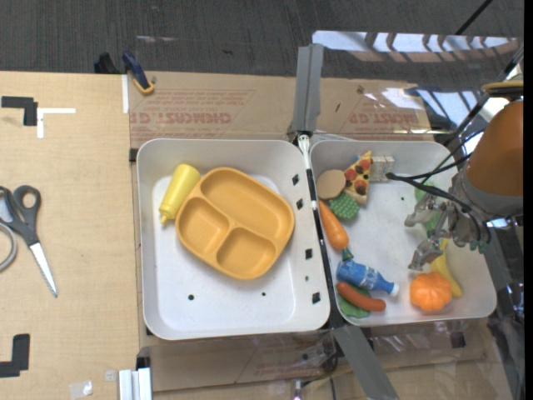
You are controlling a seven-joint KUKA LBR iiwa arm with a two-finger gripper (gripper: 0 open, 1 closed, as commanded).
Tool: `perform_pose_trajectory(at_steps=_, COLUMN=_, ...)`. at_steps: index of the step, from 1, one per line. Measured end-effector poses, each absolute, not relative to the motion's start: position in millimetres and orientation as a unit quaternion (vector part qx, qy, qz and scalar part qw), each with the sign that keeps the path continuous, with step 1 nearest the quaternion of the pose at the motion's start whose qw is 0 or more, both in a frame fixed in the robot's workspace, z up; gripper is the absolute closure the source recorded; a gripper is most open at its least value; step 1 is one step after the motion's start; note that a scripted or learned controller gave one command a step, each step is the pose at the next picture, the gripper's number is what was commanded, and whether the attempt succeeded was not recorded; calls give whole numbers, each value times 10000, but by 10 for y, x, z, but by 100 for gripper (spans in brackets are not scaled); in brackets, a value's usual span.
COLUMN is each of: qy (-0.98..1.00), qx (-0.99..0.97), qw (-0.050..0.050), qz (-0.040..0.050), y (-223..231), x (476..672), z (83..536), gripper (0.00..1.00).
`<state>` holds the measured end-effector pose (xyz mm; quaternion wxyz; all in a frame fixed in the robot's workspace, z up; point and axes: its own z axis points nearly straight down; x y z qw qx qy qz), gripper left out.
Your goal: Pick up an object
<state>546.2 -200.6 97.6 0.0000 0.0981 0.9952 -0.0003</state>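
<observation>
At the right edge of the frame, the grey arm with its orange band reaches into the right bin (479, 311); the gripper (426, 238) hangs over the bin's right half, fingers spread apart with nothing between them (one finger (414, 217) higher, the other lower). Just below the gripper, lower right of the bin: an orange pumpkin-like toy (430, 292) with a yellow piece (445, 267) touching its upper edge. Along the bin's left side, top to bottom: pizza slice (361, 173), a tan round cookie (331, 182), a green leafy piece (346, 207), carrot (334, 228), blue bottle (365, 277), red sausage (361, 297) on a green pod. The left bin (158, 307) holds a yellow divided tray (236, 222), with a yellow bottle (177, 192) just beside its upper left. Scissors (29, 232) lie on the bench at far left.
</observation>
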Motion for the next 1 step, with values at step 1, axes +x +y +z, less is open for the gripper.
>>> perform_pose_trajectory(at_steps=1, qy=9952, qx=979, qw=8, qz=-7, y=-2010, x=5471, z=1053, gripper=100)
